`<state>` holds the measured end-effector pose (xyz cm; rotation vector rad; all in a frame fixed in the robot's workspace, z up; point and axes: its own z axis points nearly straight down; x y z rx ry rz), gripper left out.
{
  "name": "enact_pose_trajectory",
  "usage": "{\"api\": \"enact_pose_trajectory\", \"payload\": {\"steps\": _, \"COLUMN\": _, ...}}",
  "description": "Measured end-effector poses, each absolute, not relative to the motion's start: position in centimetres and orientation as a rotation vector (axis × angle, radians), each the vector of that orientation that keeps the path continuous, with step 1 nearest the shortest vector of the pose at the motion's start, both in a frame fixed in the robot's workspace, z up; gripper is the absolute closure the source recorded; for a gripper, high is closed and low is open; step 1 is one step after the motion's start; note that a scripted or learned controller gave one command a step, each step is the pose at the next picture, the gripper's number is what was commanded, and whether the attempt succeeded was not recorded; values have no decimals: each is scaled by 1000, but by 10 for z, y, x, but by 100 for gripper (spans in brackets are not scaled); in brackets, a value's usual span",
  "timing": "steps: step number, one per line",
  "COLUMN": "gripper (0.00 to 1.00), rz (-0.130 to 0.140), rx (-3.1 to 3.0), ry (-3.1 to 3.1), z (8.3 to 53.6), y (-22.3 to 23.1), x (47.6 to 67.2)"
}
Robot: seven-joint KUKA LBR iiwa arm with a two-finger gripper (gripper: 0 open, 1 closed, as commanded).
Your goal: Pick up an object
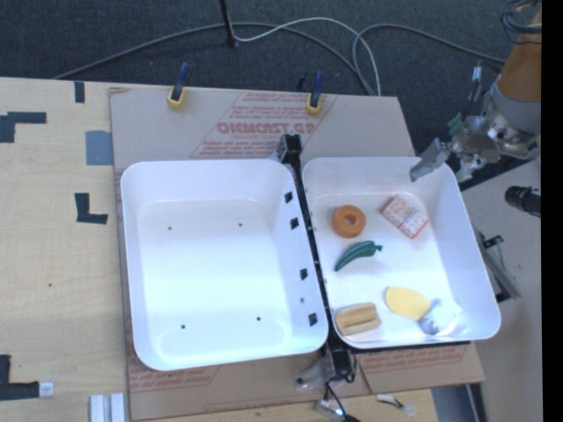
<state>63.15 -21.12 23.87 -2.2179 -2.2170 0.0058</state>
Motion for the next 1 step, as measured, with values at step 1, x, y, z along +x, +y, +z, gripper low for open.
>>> {"api": "enact_pose_trajectory", "payload": {"steps": 1, "gripper": 0, "rz": 0, "rx": -2221, "ry": -2222, "z": 242, "y": -211, "x": 633}}
